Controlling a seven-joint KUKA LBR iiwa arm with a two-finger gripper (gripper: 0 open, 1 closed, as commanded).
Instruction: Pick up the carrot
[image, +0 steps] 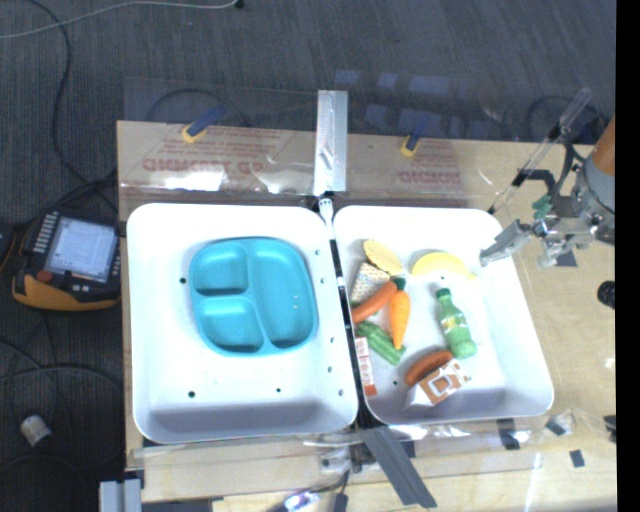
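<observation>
The carrot (399, 316) is orange with a green top. It lies in the right bin (520, 330), left of centre, pointing toward the front. A second, redder orange piece (373, 298) lies slanted against its left side. My gripper (522, 252) hangs over the bin's back right part, well to the right of the carrot and beside a yellow fruit (441, 264). It is open, and nothing is between its fingers.
The right bin also holds a green bottle (455, 323), a cracker-like piece (381, 257), a green vegetable (379, 342), a sausage (428, 366) and a small orange-and-white box (446, 385). A blue divided plate (250, 295) sits in the left bin (160, 390).
</observation>
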